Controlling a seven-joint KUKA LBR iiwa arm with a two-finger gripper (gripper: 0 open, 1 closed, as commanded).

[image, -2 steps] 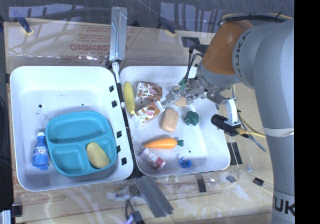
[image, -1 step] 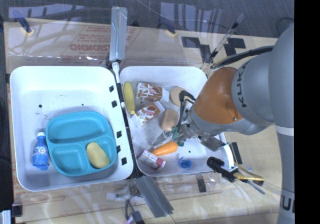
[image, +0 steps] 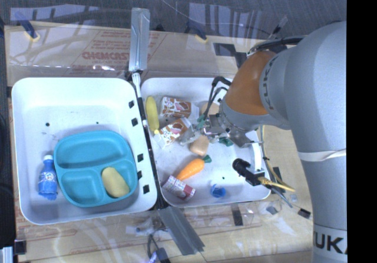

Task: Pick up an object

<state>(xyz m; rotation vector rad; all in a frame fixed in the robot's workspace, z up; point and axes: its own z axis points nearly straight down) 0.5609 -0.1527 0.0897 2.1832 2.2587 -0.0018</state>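
The gripper [image: 207,128] is down in the right bin [image: 250,194], just above a small tan lump [image: 199,146]. The lump is pale and round, near the middle of the bin, next to a carrot [image: 191,169]. The big grey arm [image: 294,97] covers much of the gripper, so I cannot tell how it is set or if it touches the lump.

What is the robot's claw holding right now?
It cannot be told: the gripper sits low in the right bin, right over a tan object.
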